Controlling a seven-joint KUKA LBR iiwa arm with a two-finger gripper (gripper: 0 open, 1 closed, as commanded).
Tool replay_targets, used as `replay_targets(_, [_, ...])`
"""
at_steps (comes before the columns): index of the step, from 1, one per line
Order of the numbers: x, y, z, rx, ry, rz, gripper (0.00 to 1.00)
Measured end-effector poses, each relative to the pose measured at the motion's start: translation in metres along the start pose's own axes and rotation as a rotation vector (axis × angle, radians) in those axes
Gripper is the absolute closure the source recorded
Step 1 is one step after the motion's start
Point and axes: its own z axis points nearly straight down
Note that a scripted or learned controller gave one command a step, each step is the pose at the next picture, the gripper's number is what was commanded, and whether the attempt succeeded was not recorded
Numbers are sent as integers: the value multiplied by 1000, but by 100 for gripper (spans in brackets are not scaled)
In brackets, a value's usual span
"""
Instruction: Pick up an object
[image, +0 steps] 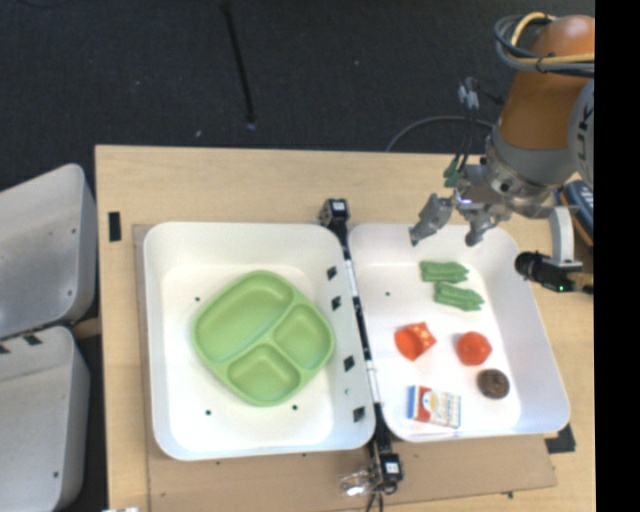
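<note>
The gripper (452, 226) hangs with fingers spread and nothing between them above the far end of the right bin (540, 340). Just below it lie 2 green pea pods (443, 270) and (459, 295). Nearer the camera sit a red pepper piece (414, 341), a red tomato (473, 348), a brown round object (492, 383) and a small white carton (433, 406). The left bin (170, 400) holds a green divided plate (263, 337).
</note>
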Motion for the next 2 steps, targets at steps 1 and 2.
replay_targets(1, [0,2,-7,-13,-1,-1,0])
replay_targets(2, [-5,-1,36,-9,-2,0,0])
